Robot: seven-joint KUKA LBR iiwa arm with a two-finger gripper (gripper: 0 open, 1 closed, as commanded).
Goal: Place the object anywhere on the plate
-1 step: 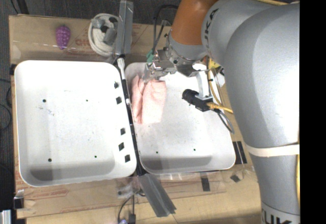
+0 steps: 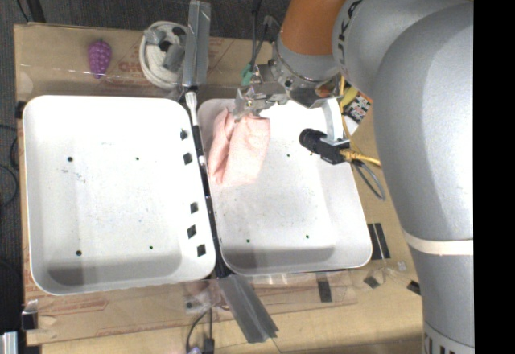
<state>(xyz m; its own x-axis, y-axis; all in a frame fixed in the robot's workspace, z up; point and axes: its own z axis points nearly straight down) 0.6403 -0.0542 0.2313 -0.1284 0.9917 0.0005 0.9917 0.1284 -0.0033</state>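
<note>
Brown bench [image 2: 105, 83], two white bins [image 2: 105, 191], hand [image 2: 256, 100] pinching pink cloth [image 2: 237, 150] over right bin [image 2: 306, 207]

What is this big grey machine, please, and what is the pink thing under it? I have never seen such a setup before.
The grey machine is a robot arm with an orange band; it reaches in from the right. One camera, fixed above the bench, looks down at a slant. On the bench stand two shallow white bins, a left bin and a right bin. The arm's gripper hangs over the far corner of the right bin. A pink cloth hangs from it and drapes into that bin; its top seems pinched in the gripper. Behind the bins lie a small purple object and a white coil.
</note>
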